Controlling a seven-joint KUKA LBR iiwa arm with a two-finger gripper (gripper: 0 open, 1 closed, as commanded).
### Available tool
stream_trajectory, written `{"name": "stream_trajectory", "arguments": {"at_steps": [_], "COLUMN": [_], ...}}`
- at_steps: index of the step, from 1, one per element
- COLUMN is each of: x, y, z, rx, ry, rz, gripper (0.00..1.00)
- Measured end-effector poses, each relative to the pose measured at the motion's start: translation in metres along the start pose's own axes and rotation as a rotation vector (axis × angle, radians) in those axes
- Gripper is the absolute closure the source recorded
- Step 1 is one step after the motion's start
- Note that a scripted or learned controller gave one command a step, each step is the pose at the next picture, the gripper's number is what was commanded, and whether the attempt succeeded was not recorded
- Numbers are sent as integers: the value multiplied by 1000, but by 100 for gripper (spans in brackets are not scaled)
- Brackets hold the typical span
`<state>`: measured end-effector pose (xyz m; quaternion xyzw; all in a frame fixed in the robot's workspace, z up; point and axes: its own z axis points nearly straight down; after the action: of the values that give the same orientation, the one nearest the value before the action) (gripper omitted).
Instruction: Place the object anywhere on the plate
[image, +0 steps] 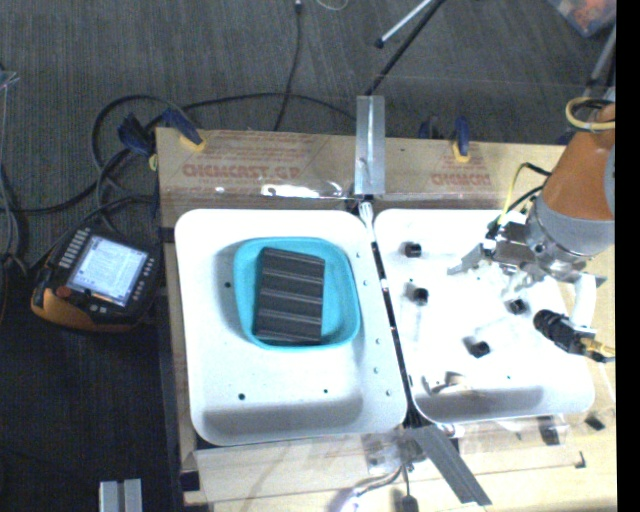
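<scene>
Item one, for your reference: the left bin (290, 400), shallow and white, holds a blue plate (343, 300) set toward its upper middle, with bare white floor showing all round it, widest along the near edge. On that plate lies the object, a dark ribbed block (290, 294), flat and slightly tilted, well inside the plate's rim on every side; a blue margin shows on its left, right and top. Item two: the right bin (500, 390), touching the left one along a shared middle edge, carries four small black pieces (411, 249), scattered and well apart from each other, one near the top left, one just below it, one lower centre and one toward the right. Item three: the arm, grey with an orange band (585, 180), enters over the right bin's upper right corner. You will find its gripper (520, 262) above the right part of that bin, close to the rightmost black piece; whether its fingers are spread or pressed together you cannot tell from here. Item four: a handheld pendant with a lit screen (98, 275) lies on the dark floor left of the bench, beside trailing cables.
</scene>
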<state>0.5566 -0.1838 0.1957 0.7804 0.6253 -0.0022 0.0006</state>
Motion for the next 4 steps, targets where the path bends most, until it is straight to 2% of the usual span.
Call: {"name": "stream_trajectory", "arguments": {"at_steps": [1,2,3,4], "x": [0,52,-26,45], "y": [0,-46,-25,-61], "z": [0,11,-33,-13], "rx": [0,5,0,6], "ry": [0,4,1,2], "rz": [0,420,416,715], "gripper": [0,0,0,0]}}
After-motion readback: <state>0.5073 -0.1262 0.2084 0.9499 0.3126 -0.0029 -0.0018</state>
